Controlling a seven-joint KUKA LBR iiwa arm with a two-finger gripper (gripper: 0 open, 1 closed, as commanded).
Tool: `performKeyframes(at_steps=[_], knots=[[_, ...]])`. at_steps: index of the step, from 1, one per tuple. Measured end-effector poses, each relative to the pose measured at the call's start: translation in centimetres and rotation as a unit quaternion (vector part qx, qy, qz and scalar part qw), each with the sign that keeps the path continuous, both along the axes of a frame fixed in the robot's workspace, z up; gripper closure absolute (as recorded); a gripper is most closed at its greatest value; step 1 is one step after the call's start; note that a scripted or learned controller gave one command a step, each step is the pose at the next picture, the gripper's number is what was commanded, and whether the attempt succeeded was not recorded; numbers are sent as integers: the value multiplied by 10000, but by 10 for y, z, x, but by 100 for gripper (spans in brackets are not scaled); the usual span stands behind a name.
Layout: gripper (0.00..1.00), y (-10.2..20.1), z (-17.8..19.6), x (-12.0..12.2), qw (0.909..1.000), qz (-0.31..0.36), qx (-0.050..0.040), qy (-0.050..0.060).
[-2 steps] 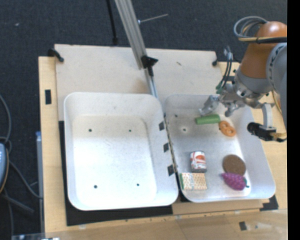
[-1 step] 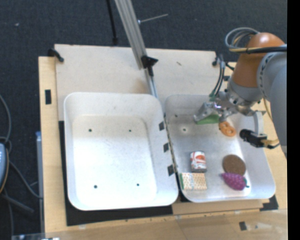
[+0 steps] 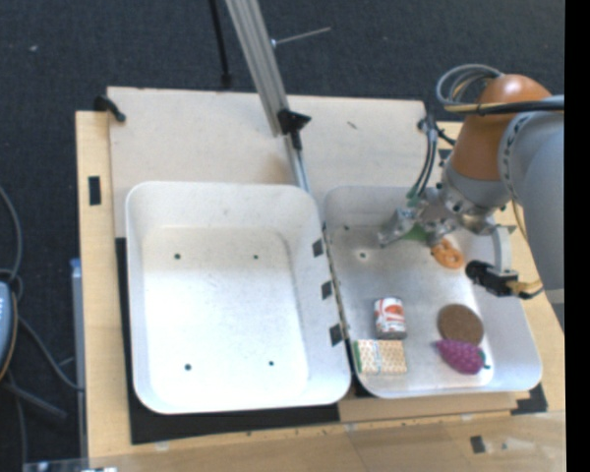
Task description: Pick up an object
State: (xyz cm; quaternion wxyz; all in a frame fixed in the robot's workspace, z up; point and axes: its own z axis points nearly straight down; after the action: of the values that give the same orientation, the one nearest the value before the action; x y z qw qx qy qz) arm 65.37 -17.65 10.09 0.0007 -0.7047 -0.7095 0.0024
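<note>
A small orange object (image 3: 447, 255) lies at right of frame. Lower right: a red-white can (image 3: 389, 317), brown disc (image 3: 459, 323), magenta cluster (image 3: 461, 356), patterned packet (image 3: 382, 358).

No legible text, not even on the small can (image 3: 389, 318).

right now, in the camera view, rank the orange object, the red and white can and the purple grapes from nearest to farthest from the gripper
1. Orange object, just right of and below the gripper.
2. Red and white can, mid-bin, below the gripper.
3. Purple grapes, at the bin's front right.
</note>
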Motion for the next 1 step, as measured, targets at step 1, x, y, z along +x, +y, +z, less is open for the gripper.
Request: performKeyframes(at_steps=[1], knots=[[100, -1, 13, 1, 10000, 8, -9, -18]])
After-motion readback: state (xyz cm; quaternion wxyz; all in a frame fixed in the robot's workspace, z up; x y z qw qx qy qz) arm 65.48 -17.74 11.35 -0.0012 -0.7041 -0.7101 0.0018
